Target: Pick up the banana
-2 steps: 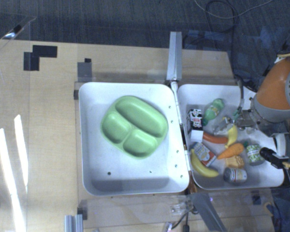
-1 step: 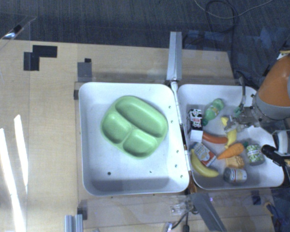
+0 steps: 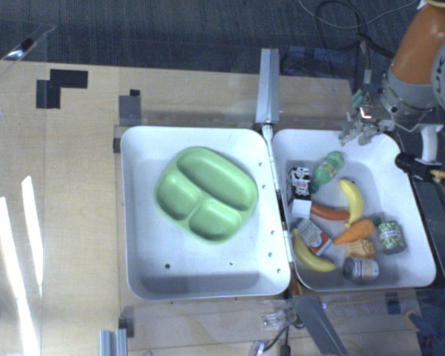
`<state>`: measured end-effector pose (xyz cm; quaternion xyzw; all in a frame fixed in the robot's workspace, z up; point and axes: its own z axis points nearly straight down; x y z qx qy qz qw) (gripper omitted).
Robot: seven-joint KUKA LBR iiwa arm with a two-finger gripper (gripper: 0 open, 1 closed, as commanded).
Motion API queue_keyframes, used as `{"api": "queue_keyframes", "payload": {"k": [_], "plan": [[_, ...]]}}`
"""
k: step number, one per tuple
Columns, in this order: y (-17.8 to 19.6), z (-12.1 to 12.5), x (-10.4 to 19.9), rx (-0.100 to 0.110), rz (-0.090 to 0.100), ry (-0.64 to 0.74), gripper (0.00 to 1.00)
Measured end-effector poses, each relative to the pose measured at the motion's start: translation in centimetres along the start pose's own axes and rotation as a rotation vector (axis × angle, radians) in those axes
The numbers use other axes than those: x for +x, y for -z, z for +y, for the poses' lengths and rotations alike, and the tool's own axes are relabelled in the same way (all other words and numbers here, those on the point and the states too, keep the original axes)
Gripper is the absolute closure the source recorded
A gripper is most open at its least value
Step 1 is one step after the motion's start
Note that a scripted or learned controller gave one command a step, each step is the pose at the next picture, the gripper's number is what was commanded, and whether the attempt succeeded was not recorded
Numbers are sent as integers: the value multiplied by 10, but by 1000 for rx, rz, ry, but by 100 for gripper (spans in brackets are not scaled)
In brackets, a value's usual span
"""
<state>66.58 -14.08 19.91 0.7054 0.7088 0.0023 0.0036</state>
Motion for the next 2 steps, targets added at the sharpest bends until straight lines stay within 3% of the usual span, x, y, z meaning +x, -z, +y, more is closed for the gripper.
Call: {"api": "queue_keyframes", "payload": {"k": [1, 2], "plan": [[0, 0, 0, 1, 0, 1, 0], [-51, -44, -65, 2, 0, 159, 0]]}}
